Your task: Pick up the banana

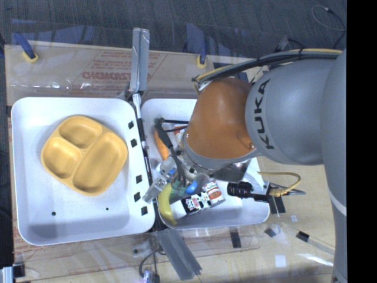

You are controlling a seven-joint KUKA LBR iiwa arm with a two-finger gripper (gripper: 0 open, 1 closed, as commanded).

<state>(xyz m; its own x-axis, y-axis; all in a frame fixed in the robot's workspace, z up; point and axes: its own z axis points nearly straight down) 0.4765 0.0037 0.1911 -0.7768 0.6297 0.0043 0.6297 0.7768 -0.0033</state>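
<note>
The banana [166,206], yellow with a greenish end, lies at the front left corner of the right bin [254,216], close to its left wall. My gripper [163,179] hangs low over that corner, just above and slightly behind the banana's upper end. From this angle I cannot see whether it touches the fruit. The orange band and the grey arm [283,117] cover most of the right bin behind it.
An orange carrot-like item [160,145] lies along the right bin's left wall behind the gripper. A small black-and-white printed box [203,198] and a blue item [192,187] sit right of the banana. The left bin [35,217] holds a yellow three-part plate [84,153].
</note>
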